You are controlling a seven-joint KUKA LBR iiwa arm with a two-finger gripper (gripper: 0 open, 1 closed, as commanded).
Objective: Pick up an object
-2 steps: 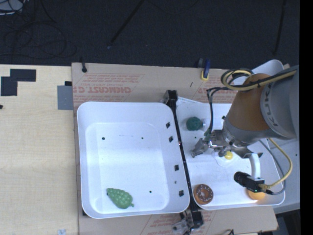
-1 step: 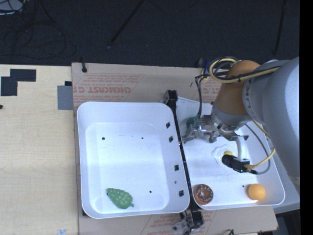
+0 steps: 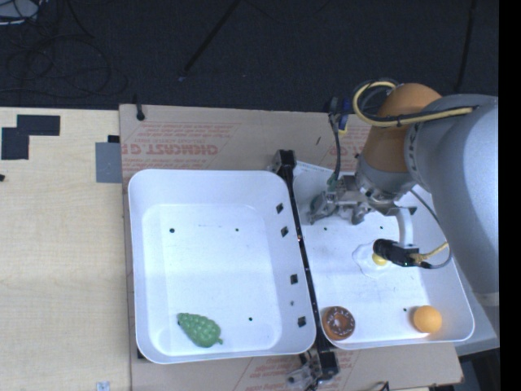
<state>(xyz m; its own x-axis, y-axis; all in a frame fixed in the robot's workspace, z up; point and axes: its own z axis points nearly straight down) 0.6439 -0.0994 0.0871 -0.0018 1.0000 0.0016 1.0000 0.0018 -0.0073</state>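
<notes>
My gripper hangs low over the back left part of the right bin, just right of the divider. Its fingers look spread open, with nothing between them. A white fried-egg toy with a yellow yolk lies in the right bin, a little in front and to the right of the gripper. A brown glazed donut rests at that bin's front left, and an orange ball at its front right. A green bunch of grapes lies at the front of the left bin.
The grey arm with its orange band reaches in from the right above the right bin's back edge. A black divider runs between the bins. Brown cardboard lies under and behind both bins.
</notes>
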